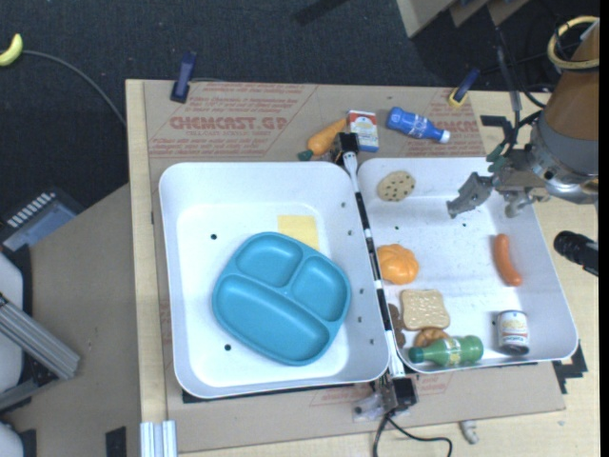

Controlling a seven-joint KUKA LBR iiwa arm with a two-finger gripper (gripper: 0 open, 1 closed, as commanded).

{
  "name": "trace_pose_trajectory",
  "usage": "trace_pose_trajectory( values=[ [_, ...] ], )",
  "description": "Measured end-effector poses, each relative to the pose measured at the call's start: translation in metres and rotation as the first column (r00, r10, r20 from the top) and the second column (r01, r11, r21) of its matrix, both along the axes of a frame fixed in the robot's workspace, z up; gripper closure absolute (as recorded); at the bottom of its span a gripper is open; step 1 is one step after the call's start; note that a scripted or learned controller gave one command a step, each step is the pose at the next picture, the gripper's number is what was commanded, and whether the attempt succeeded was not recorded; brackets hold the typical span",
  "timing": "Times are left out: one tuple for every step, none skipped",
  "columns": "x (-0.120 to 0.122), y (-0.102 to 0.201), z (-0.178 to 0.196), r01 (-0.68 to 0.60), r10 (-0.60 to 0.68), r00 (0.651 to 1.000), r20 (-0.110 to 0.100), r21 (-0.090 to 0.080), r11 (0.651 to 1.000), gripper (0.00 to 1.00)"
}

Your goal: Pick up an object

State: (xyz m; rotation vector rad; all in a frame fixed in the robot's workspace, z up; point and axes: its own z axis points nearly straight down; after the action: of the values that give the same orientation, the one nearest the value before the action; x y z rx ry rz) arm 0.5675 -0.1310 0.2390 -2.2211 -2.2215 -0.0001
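My gripper (492, 201) hangs over the far part of the right bin (447, 241), its fingers (466, 198) spread open with nothing between them. An orange sausage (507, 259) lies just in front of it, toward the bin's right side. A round cookie (395, 186) sits to its left near the far wall. Farther forward lie an orange fruit (397, 264), a bread slice (423, 307), a green bottle (447, 351) on its side and a small can (512, 331).
The left bin (190, 208) holds a blue divided plate (281, 296) and a yellow cheese slice (298, 227). Behind the bins on the board lie a blue bottle (417, 125), a small carton (362, 129) and a carrot (326, 137).
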Motion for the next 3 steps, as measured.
trace_pose_trajectory(
  values=[
    [0.026, -0.074, -0.074, 0.002, -0.002, 1.000, -0.002, -0.002, 1.000, 0.00],
    [0.014, -0.091, -0.113, 0.001, -0.001, 1.000, -0.001, 0.000, 1.000, 0.00],
    [0.014, -0.087, -0.155, -0.004, 0.004, 1.000, -0.003, 0.009, 1.000, 0.00]
  ],
)
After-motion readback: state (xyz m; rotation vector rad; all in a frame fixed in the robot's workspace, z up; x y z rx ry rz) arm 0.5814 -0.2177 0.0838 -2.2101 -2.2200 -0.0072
